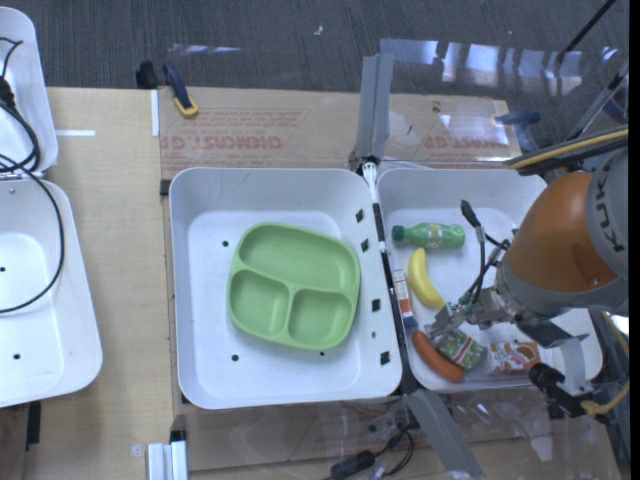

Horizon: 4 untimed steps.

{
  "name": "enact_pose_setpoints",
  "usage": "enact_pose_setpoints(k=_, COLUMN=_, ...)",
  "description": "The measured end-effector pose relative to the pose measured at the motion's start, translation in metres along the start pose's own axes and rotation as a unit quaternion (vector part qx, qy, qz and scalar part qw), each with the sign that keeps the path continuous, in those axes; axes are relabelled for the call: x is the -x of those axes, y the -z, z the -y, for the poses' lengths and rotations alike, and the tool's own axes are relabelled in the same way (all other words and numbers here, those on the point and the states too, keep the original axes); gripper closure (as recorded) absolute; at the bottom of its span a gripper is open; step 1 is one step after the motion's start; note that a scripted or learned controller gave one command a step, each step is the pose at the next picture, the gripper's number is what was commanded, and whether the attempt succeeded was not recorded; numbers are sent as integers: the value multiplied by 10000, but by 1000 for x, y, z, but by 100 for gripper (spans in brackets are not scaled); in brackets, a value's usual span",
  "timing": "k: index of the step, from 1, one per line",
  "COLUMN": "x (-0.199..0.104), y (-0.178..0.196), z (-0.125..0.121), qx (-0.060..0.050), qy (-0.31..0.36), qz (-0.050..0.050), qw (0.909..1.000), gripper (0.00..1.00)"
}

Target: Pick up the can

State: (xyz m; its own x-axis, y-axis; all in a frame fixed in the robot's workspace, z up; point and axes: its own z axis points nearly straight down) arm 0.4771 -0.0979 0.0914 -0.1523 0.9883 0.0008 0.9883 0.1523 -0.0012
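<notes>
Nearest the lens, along the front wall of the right bin [590, 366], sit three things I use the banana [425, 278] to place: a red sausage-shaped toy [438, 356] just in front of the banana, a small green-labelled can [461, 349] lying tilted beside that toy on the arm's side, and a flat red-and-white packet [515, 355] further toward the arm. Beyond the banana lies a green bottle [430, 234] on its side. Left of the banana, across the divider, a green divided plate [294, 286] rests in the left bin [195, 268]

From my seat the gripper [462, 313] hangs low, just above the can and on the arm's side of the banana. I cannot tell how its fingers stand; cabling and the wrist clutter that spot

I judge this the approach step, with the grasp not yet made: nothing shows the can held. Next I'd want the tool centred over the can's body, clear of the sausage toy touching it, then a short descent and a close
</notes>
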Motion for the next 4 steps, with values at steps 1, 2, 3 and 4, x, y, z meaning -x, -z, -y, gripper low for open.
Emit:
enact_pose_setpoints(k=1, x=0, y=0, z=0, qx=5, qy=46, qz=2, qw=10000, gripper=0)
enact_pose_setpoints(k=2, x=4, y=0, z=0, qx=4, qy=243, qz=6, qw=9997, gripper=0)
enact_pose_setpoints(k=3, x=2, y=0, z=0, qx=6, qy=310, qz=4, qw=9995, gripper=0)
enact_pose_setpoints(k=4, x=1, y=1, z=-1, qx=12, qy=-148, qz=6, qw=9999, gripper=0)
